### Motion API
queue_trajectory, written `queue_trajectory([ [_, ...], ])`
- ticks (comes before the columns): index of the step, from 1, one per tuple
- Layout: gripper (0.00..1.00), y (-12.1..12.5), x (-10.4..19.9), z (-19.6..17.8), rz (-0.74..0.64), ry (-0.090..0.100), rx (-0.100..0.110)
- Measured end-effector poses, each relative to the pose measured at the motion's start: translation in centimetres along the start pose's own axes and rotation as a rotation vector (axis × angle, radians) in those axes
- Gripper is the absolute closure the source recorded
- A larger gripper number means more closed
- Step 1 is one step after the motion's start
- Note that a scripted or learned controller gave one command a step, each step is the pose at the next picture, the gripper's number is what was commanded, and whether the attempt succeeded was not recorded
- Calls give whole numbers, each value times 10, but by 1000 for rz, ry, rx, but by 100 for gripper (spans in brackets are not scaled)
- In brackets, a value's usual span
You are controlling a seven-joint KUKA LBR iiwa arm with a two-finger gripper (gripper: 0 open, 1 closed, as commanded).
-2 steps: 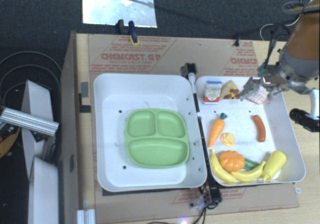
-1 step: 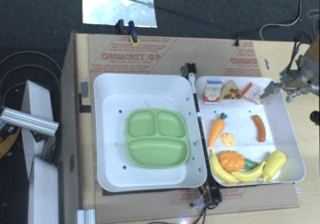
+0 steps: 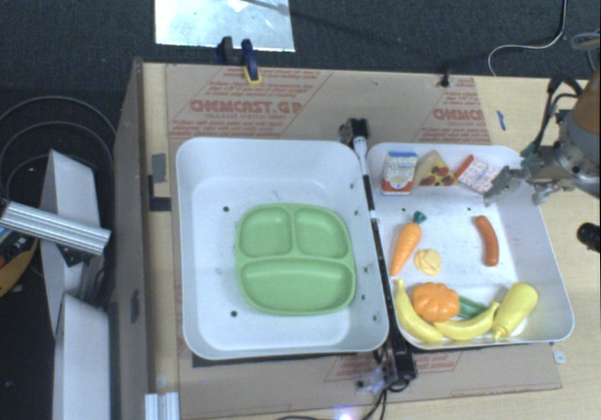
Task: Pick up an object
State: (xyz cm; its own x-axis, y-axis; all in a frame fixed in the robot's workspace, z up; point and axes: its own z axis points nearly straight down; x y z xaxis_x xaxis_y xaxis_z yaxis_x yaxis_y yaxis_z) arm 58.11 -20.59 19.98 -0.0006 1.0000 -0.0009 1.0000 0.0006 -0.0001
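Note:
The right bin (image 3: pixel 554 270) holds several toy foods: a small carton (image 3: pixel 399 171), a pizza slice (image 3: pixel 433 170), a red-and-white packet (image 3: pixel 478 173), a carrot (image 3: pixel 406 244), a sausage (image 3: pixel 486 240), a pale yellow lump (image 3: pixel 427 261), an orange pumpkin (image 3: pixel 435 301), a banana (image 3: pixel 441 327) and a yellow pear (image 3: pixel 516 307). My gripper (image 3: pixel 523 189) hangs at the bin's upper right edge, just right of the packet and above the sausage. Its fingers stand apart, open, with nothing between them.
The left bin (image 3: pixel 211 221) holds a green divided plate (image 3: pixel 296 258). A black clip (image 3: pixel 358 133) sits at the top of the rim shared by both bins. Cardboard (image 3: pixel 282 103) lies under the bins, and a cable (image 3: pixel 526 47) runs at the upper right.

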Motion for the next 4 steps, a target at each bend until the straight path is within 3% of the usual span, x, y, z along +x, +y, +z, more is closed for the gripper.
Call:
queue_trajectory([
  [1, 0, 81, 1, 20, -7, -1, -7],
  [2, 0, 36, 18, 17, -1, 1, 1],
  [3, 0, 19, -2, 30, 1, -1, -1],
  [4, 0, -17, 4, 119, 2, 3, 2],
])
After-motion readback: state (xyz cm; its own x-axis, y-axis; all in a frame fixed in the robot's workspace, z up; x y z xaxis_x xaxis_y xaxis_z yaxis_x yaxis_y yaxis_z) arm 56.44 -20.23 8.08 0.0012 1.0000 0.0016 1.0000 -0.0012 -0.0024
